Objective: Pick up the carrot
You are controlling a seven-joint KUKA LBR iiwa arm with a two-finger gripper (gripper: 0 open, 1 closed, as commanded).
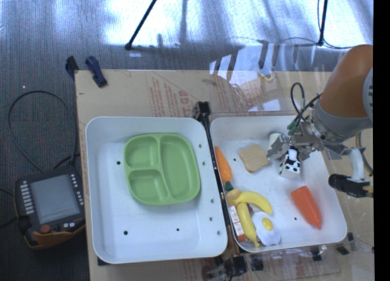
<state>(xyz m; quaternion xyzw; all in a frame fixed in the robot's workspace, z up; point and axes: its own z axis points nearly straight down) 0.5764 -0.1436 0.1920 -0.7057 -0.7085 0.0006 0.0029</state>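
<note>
Claw | over cow figure | carrot well apart

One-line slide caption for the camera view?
Tool hovers by the cow figure in the right bin, away from the carrot.

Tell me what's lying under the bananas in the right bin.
The bananas overlap a red packet, with a fried egg against their lower end. Whatever else lies beneath them is covered.

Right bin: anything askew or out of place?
Mostly normal clutter. One oddity: the slim carrot lies jammed along the right bin's left wall, a tight spot for fingers. The gripper sits at the cow figure, well away from it.
</note>
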